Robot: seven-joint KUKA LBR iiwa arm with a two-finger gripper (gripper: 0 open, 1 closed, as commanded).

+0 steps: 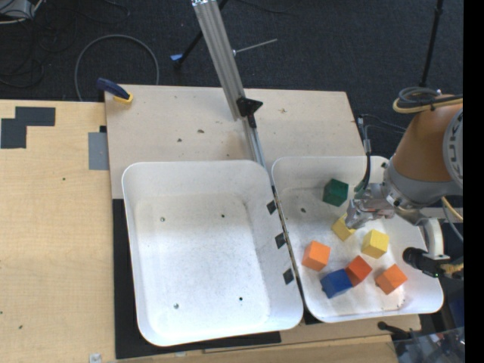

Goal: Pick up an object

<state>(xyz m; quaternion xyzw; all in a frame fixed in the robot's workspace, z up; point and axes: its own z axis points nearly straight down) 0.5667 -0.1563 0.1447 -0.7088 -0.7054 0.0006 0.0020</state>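
Pincer [355, 216] sits low in the right bin [302, 174], right of centre frame; I cannot tell its opening. Touching its tip is a small yellow cube [342, 229], tilted. Farther up the frame sits a green cube [335, 192].

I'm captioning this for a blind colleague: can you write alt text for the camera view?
A grey-and-orange arm lowers its gripper into the right bin, just above a small yellow cube. Around it lie a green cube, another yellow, three orange and one blue. The left bin sits beside it.
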